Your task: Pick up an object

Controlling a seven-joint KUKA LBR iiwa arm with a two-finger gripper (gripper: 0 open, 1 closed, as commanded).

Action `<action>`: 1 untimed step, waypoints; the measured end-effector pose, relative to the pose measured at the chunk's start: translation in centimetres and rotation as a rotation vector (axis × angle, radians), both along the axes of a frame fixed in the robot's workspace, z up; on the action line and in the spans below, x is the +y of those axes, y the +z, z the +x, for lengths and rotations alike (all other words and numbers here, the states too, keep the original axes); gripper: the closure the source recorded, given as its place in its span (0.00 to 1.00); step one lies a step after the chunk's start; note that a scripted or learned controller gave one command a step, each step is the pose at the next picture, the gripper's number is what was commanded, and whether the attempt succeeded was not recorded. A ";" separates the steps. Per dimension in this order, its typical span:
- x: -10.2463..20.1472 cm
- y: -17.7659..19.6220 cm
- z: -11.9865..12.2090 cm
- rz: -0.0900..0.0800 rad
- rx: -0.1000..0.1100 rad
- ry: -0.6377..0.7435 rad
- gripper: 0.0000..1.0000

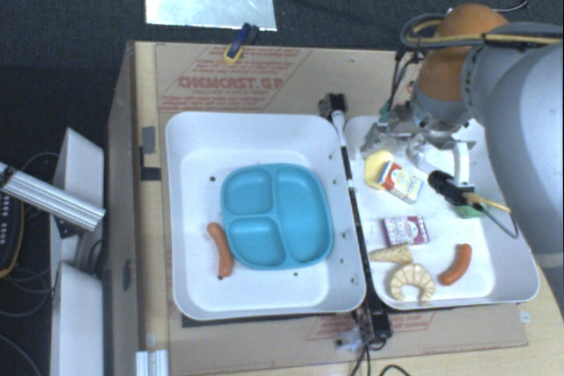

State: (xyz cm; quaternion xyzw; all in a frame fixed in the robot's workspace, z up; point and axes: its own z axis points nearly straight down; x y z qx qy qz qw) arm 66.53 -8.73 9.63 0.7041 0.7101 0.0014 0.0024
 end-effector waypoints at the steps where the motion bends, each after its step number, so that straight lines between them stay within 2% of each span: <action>1: 0.2 -1.2 -1.2 0.000 0.004 -0.006 0.00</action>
